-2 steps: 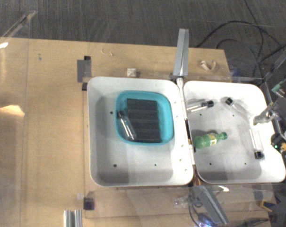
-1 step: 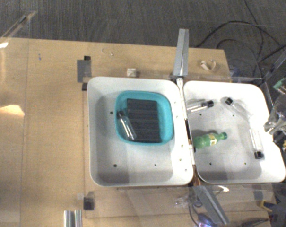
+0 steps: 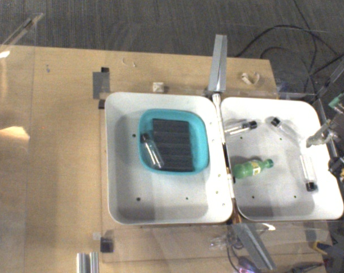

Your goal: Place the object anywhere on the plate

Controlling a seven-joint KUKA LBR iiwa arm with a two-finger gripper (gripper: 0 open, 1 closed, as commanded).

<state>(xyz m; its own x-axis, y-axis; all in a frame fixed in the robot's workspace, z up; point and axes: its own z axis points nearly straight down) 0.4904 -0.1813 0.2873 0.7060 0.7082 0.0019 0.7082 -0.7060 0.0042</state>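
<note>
A clear vial (image 3: 150, 151) lay on the teal plate (image 3: 201, 131), along the left side of its dark ridged insert (image 3: 174, 144). The plate sat in the far half of the left bin (image 3: 121, 169), so if that vial was the task's object, the placing looked done. The right bin (image 3: 331, 206) carried the rest: a green bottle (image 3: 252, 168) near its left edge, a second clear vial (image 3: 240, 127) at its far left corner, a third (image 3: 280, 127) further along the far edge, and a fourth (image 3: 308, 175) by its right edge. The gripper (image 3: 320, 135) hung over the right edge of that bin, near the third and fourth vials and well apart from the plate. The risks seemed to lie in another pick. The vials were transparent and round, so a program could misjudge where one lay, or it could roll away from a closing grip. The fourth vial lay close to the bin wall, which might block a clean descent. Anything carried across would have to clear the two bin walls that met in the middle, and a drop onto the ridged insert could knock the resting vial off the plate. The gripper was too small and blurred against the wall to tell whether it was spread or closed, and nothing could be seen held in it.
</note>
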